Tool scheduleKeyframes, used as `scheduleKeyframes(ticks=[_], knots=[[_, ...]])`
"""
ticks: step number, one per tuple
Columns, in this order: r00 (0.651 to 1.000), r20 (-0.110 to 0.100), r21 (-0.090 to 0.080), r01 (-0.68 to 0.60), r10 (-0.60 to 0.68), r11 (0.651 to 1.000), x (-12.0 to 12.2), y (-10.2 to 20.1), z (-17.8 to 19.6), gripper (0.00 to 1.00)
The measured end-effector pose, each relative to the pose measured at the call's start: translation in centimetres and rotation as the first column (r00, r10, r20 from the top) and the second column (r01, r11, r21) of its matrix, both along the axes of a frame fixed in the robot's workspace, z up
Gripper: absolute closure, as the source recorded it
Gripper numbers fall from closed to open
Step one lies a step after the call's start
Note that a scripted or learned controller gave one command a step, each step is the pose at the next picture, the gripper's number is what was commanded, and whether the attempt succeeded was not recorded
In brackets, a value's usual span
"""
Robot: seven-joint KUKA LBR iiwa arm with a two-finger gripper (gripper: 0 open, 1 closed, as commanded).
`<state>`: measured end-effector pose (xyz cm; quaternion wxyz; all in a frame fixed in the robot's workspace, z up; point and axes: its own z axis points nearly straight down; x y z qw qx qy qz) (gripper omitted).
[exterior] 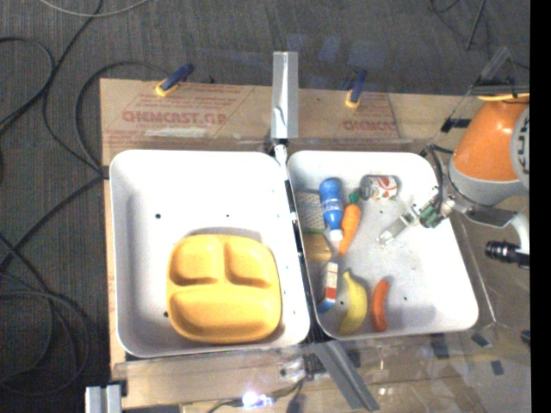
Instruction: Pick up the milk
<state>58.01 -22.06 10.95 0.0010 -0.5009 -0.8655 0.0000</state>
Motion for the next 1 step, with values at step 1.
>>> scheduleKeyframes(ticks=[1], knots=[[0.982,0.003,-0.004,-0.187,0.187,0.982,4.74,-0.32,4.47,0.00]])
